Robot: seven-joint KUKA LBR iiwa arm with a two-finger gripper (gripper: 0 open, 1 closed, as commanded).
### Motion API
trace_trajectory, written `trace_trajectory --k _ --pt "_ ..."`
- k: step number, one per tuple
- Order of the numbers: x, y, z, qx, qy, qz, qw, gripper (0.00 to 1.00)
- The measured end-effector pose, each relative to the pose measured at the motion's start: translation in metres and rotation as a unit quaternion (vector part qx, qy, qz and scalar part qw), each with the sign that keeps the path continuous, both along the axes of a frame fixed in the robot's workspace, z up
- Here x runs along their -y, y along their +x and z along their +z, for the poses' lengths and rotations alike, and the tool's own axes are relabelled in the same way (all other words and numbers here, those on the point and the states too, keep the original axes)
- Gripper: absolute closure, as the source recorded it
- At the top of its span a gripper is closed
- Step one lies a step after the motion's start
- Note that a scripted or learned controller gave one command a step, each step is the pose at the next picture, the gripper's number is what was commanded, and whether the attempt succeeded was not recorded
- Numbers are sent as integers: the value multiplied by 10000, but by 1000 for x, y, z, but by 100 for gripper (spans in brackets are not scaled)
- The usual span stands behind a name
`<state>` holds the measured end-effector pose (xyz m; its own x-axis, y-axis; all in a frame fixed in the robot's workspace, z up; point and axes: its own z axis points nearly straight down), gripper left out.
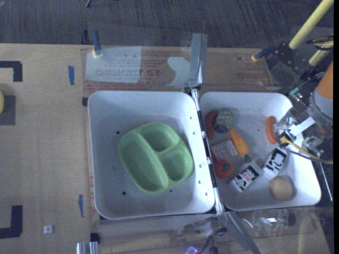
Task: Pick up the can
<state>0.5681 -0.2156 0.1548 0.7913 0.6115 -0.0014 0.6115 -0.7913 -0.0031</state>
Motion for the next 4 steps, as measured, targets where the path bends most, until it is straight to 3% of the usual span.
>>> trace_trajectory --k 1,2,3,4 --pt "2 32 139 12 -10 -226 9997 0" --pt "-2 -12 -37 103 40 287 9995 0" --pt "0 -13 -28 93 21 275 9996 100" --pt "0 10 98 11 -9 -507 9987 100"
